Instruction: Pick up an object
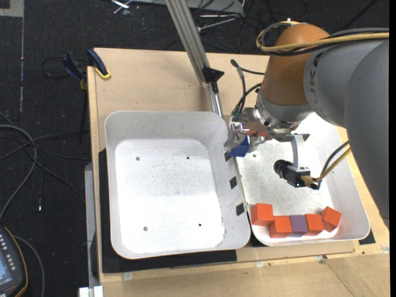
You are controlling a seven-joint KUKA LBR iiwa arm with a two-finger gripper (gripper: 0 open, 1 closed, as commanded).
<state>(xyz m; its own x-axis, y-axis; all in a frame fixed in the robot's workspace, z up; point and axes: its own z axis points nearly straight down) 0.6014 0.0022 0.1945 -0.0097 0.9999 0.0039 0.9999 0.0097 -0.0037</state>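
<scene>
My gripper (237, 140) hangs over the left edge of the right bin (346, 190), close to the rim it shares with the left bin (114, 166). A small blue block (241, 146) sits between its fingers, so the gripper is shut on it. The block is lifted off the bin floor. Along the right bin's front wall lie a row of blocks: an orange one (262, 213), another orange one (281, 226), a purple one (298, 223) and two more orange ones (314, 223) (331, 217).
The grey arm with its orange band (291, 54) covers the back of the right bin. A black fitting with cables (292, 172) hangs from the wrist over the bin's middle. A slanted metal pole (192, 42) stands behind the bins.
</scene>
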